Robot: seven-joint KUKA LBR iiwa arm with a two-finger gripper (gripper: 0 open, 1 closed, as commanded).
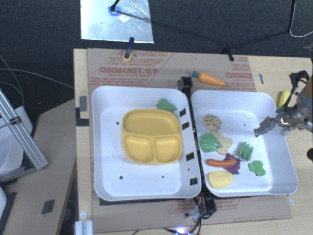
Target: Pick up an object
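Observation:
The right bin (244,101) holds several toy foods: a brown cookie (211,122), a green leaf (209,142) on a beige piece (226,143), a red sausage (221,163), purple grapes (234,165), a pale yellow lump (220,180) and two green broccoli pieces (245,151) (256,168). My gripper (264,127) reaches in over the bin's right side, above a bare patch of floor, to the upper right of the broccoli. I see nothing in it.
The left bin (105,131) carries a yellow divided plate (151,136) and a green leafy toy (166,105) at its back. A toy carrot (209,79) lies on the cardboard behind the bins. A yellow object (283,98) sits by the arm at the right.

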